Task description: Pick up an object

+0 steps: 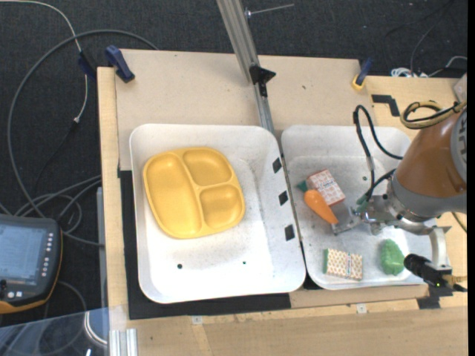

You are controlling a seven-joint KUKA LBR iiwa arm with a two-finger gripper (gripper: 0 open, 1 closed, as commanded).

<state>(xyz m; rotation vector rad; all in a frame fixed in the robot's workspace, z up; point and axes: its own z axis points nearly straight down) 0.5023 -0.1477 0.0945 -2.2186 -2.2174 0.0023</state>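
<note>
Arm (438,173) reaches in from right over right bin (297,143), orange band above wrist. Gripper (346,222) low in bin, tips just beside toy carrot (320,206), at its lower right end. Cannot tell gripper state; nothing seen grasped. Carrot lies on bin floor, green top toward upper left, touching small pink-and-white box (326,186) above it. Patterned packet (344,263) near bin's front edge; green lump (391,257) right of it. Left bin (215,280) holds yellow divided plate (194,191), three compartments.
</note>
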